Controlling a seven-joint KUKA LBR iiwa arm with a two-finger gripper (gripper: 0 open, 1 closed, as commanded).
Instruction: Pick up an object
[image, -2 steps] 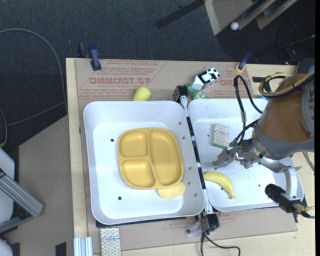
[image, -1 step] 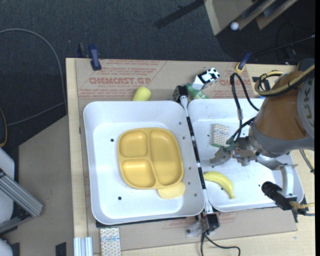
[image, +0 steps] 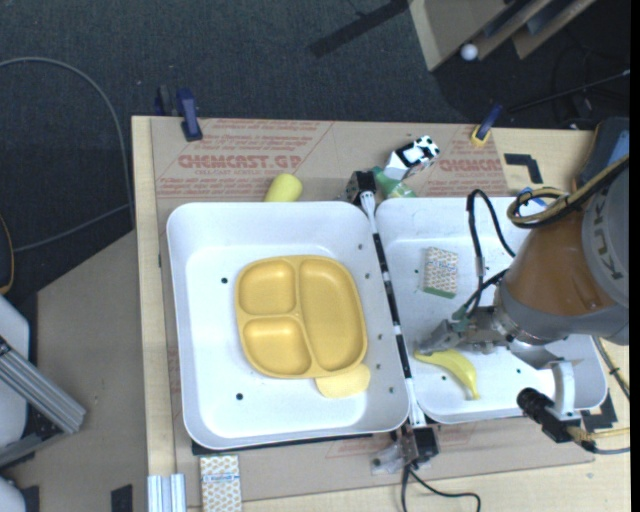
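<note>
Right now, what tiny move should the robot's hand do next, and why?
Probably dip a little lower onto the banana. The hand hovers right beside it in the right bin, just above its near end, and nothing sits between its fingers, so lowering would likely bring it to the fruit.

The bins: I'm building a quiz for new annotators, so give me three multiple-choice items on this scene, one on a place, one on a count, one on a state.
1. Where does the banana lie?
A. right bin
B. left bin
C. on the cardboard

2. How many compartments has the yellow tray?
A. two
B. three
C. five

3. How does the tray sit?
A. upside down
B. on edge
C. open side up

Answers: 1 A, it lies by the end effector in the right bin. 2 B, two small and one long. 3 C, its hollows face up.
</note>
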